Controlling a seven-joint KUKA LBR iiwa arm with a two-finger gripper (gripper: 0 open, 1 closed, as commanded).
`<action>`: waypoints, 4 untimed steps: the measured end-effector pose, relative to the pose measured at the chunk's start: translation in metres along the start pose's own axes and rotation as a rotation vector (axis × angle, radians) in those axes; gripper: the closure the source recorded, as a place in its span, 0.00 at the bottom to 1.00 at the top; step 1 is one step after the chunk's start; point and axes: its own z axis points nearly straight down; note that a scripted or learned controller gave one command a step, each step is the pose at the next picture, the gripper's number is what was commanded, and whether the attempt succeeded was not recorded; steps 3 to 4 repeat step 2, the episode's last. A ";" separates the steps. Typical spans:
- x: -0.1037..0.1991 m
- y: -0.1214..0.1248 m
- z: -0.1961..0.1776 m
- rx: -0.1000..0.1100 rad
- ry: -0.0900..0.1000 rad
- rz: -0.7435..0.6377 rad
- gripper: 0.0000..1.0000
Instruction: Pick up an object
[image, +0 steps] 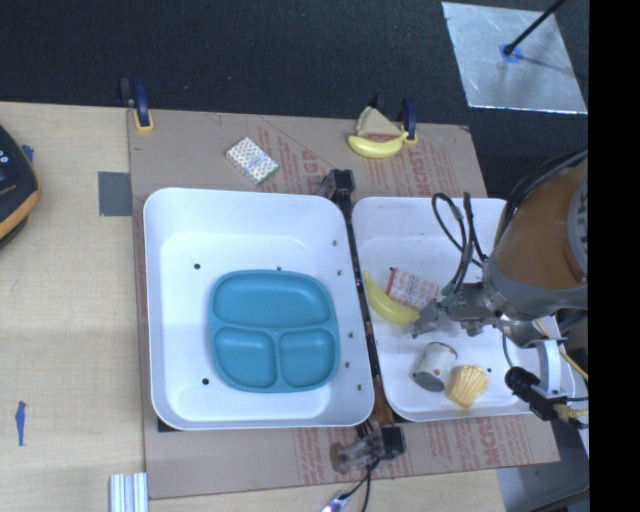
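Observation:
The right bin holds a yellow banana, a red-and-white packet, a small grey cup on its side and a pale yellow ridged piece. My gripper hangs low in this bin, right of the banana and just above the cup. Grey arm and orange band fill the bin's right side.
The left bin holds a blue divided tray. Behind the bins on the cardboard lie a second banana with a sandwich piece and a patterned square packet. Black cables loop over the right bin's back.

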 end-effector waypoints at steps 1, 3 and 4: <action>0.017 -0.028 0.037 0.000 0.000 0.000 0.00; -0.057 0.024 0.036 -0.002 -0.001 0.002 0.00; -0.057 0.024 0.036 -0.002 -0.001 0.002 0.00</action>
